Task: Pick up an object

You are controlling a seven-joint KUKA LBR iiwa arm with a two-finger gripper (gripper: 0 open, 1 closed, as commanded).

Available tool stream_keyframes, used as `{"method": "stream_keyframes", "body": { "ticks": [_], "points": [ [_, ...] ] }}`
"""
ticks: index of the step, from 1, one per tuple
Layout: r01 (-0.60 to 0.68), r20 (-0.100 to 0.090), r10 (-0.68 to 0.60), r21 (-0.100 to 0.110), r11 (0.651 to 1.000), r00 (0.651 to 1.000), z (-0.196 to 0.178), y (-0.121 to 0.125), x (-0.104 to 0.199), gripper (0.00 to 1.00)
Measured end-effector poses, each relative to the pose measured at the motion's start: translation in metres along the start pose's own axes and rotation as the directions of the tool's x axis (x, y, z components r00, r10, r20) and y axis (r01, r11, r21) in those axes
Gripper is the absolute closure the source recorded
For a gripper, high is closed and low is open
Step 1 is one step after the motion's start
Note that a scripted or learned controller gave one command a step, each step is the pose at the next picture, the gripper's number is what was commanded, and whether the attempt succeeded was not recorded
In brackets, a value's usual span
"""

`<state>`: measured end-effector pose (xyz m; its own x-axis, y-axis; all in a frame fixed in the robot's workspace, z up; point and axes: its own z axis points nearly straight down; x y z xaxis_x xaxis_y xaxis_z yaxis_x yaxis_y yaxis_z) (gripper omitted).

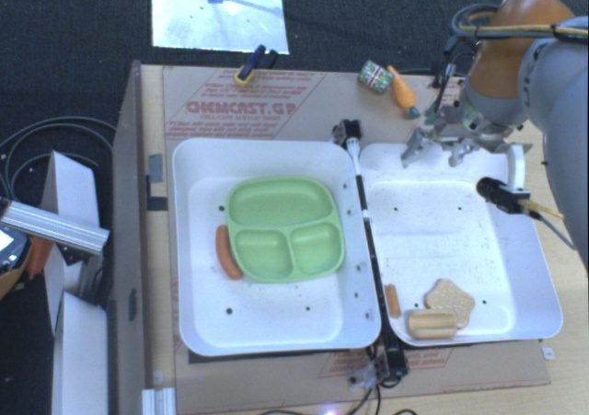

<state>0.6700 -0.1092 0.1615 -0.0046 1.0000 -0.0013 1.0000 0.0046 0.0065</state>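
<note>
A tan bread-roll toy [432,323] and a beige toast slice [450,298] lie at the right white bin's [515,247] near edge. A green three-compartment plate [283,227] sits in the left bin [198,220]. Farther back, the two-finger gripper [433,154] hovers with fingers spread, holding nothing.

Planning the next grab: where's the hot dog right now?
The hot dog lies in the left bin, against the left edge of the green tray, far from the gripper over the right bin's back edge.
</note>
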Motion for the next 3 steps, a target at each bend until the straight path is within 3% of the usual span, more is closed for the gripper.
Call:
{"method": "stream_keyframes", "body": {
  "ticks": [1, 2, 3],
  "points": [
    [-0.003, -0.001, 0.003, 0.006, 1.000, 1.000, 0.077, -0.035, -0.002, 0.00],
    [-0.002, -0.001, 0.002, 0.002, 1.000, 1.000, 0.066, -0.034, -0.002, 1.00],
    [-0.002, -0.001, 0.002, 0.002, 1.000, 1.000, 0.066, -0.034, -0.002, 0.00]
  ]
}}
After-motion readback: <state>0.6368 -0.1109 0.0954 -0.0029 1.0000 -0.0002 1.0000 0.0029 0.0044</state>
